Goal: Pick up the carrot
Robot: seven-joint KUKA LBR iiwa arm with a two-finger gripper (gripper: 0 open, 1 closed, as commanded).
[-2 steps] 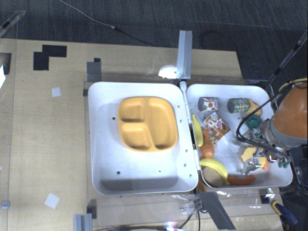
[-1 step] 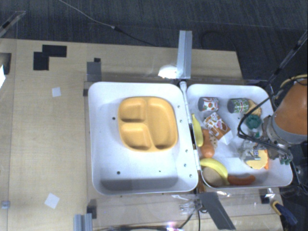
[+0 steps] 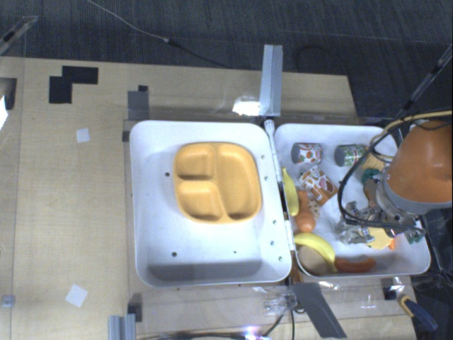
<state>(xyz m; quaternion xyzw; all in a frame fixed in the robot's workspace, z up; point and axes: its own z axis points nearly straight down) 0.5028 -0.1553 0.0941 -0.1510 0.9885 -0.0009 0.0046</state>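
An orange, tapered piece that I take for the carrot (image 3: 304, 214) lies in the right bin (image 3: 417, 264) close to its left wall, between a yellow strip above it and a banana (image 3: 316, 246) below it. My gripper (image 3: 368, 229) hangs low over the right half of the same bin, under the grey wrist and the orange band (image 3: 425, 165), well to the right of the carrot. Cables and the wrist hide much of the gripper. Beside it lie a yellow flat piece (image 3: 382, 242) and a small orange-red bit (image 3: 413, 238).
The right bin also holds two small cans (image 3: 307, 152) (image 3: 350, 154), a patterned packet (image 3: 317, 183) and a brown sausage (image 3: 354, 264) near the front wall. A yellow divided plate (image 3: 216, 181) sits in the left bin (image 3: 152, 211).
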